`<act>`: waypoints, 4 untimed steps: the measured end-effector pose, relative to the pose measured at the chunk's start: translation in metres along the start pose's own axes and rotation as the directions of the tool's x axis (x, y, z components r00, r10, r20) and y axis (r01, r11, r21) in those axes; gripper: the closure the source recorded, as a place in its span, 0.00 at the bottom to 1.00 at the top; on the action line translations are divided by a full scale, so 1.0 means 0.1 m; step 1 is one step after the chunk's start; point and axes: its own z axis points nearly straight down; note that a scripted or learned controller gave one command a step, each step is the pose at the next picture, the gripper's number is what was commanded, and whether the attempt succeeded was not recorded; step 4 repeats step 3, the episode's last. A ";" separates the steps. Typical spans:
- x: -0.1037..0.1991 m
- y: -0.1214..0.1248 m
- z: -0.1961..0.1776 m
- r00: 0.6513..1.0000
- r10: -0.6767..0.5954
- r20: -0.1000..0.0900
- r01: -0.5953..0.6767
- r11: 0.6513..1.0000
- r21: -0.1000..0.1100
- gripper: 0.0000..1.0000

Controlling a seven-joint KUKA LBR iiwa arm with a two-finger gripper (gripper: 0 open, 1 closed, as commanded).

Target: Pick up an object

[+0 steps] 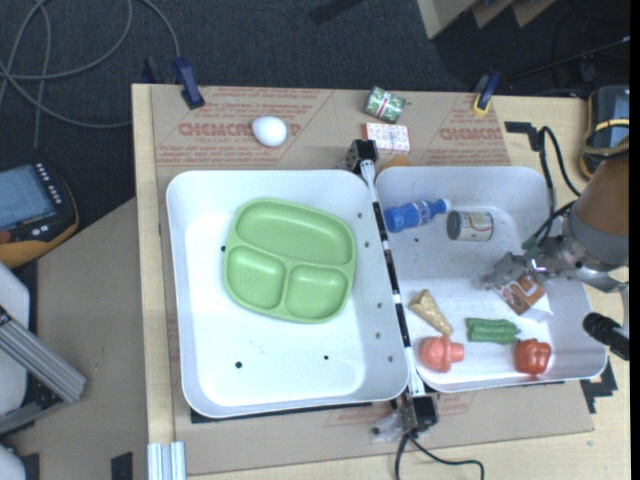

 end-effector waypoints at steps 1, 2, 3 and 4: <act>-0.05 -0.01 -0.11 1.000 0.006 0.009 -0.006 1.000 0.000 1.00; 0.59 0.28 -0.01 1.000 0.006 0.009 -0.006 1.000 -0.004 1.00; 1.30 0.48 -0.98 1.000 0.006 0.006 -0.006 1.000 0.005 1.00; 1.30 0.48 -0.98 1.000 0.006 0.006 -0.006 1.000 0.005 1.00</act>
